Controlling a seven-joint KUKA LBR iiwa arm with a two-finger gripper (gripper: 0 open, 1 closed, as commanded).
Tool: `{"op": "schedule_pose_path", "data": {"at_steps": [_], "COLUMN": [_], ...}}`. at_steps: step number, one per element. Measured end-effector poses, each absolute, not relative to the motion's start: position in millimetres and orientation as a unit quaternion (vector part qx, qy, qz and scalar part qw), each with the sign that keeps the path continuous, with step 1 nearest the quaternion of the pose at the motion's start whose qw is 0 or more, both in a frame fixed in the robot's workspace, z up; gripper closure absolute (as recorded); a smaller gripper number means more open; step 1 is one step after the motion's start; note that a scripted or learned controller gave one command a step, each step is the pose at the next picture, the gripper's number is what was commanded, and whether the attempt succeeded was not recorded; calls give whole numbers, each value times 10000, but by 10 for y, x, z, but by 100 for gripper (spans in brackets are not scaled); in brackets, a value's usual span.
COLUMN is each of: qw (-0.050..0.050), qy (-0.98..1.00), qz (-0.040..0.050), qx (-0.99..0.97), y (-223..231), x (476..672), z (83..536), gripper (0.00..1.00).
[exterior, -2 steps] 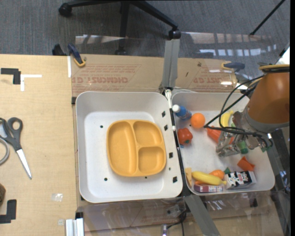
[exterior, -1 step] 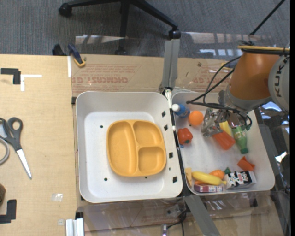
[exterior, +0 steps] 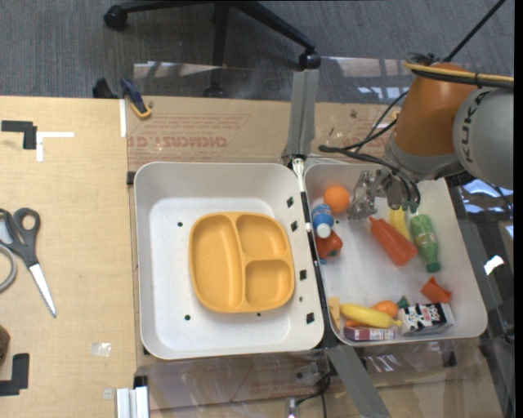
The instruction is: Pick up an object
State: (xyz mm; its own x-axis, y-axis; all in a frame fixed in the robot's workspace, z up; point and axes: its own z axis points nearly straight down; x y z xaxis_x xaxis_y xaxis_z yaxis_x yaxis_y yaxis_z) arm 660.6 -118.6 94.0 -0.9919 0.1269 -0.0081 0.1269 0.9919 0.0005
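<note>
Claw (exterior: 380, 196) low in right bin (exterior: 466, 269), just above orange bottle (exterior: 392, 241). Finger state: cannot tell, seemingly nothing gripped. Yellow tray (exterior: 241, 261) in left bin (exterior: 155, 245).

A wooden bench (exterior: 65, 269) carries a pair of grey-handled scissors (exterior: 29, 249) lying near its left edge, with small black brackets (exterior: 20, 135) beside white tape marks near the far-left corner. The left white bin (exterior: 155, 245) holds a yellow three-compartment divided plate (exterior: 243, 261) lying flat in its middle. Beyond the bins lies a sheet of brown cardboard (exterior: 204, 135) with printed lettering, a blue and yellow clamp (exterior: 135, 98) at its left end, and an office chair base (exterior: 221, 20) stands on grey carpet.
</note>
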Motion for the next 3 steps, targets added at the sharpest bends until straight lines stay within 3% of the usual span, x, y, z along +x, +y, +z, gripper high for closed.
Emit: {"op": "schedule_pose_path", "data": {"at_steps": [1, 2, 3], "qw": [37, 28, 28], "qy": [9912, 9678, 9678], "qz": [-8, -4, -2], "qx": [-1323, -2518, -2519], "y": [-2081, -2133, -2131], "x": [6341, 6112, 6112], "z": [2121, 936, 935], "gripper": [100, 100, 0]}}
